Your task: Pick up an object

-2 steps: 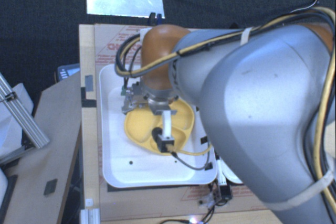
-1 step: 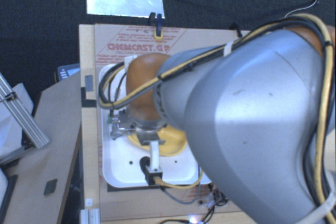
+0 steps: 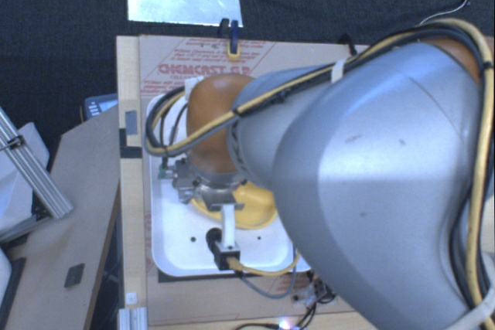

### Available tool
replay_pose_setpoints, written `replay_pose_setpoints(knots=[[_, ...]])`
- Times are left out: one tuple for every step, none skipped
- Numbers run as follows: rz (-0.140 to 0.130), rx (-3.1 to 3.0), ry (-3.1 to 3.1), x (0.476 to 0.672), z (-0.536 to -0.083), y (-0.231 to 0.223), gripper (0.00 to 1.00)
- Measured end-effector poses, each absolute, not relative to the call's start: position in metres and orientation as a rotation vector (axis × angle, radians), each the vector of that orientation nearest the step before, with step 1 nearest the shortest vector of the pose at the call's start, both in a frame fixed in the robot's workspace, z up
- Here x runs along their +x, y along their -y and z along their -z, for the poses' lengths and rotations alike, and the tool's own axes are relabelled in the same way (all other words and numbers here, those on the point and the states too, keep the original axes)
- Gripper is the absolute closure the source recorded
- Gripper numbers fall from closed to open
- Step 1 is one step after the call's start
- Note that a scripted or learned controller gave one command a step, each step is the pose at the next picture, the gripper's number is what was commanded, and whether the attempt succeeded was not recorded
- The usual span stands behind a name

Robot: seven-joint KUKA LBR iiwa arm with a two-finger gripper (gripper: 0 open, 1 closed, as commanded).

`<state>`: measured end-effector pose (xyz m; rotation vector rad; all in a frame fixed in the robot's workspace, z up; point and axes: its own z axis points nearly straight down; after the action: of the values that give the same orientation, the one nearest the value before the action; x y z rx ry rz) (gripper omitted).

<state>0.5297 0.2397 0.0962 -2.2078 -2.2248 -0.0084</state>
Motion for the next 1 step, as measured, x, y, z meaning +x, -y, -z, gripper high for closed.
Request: replay_pose_setpoints(knots=[[0.006, -2.216, 2.227, 0.4857, -0.1828, -0.2350, 1.00]])
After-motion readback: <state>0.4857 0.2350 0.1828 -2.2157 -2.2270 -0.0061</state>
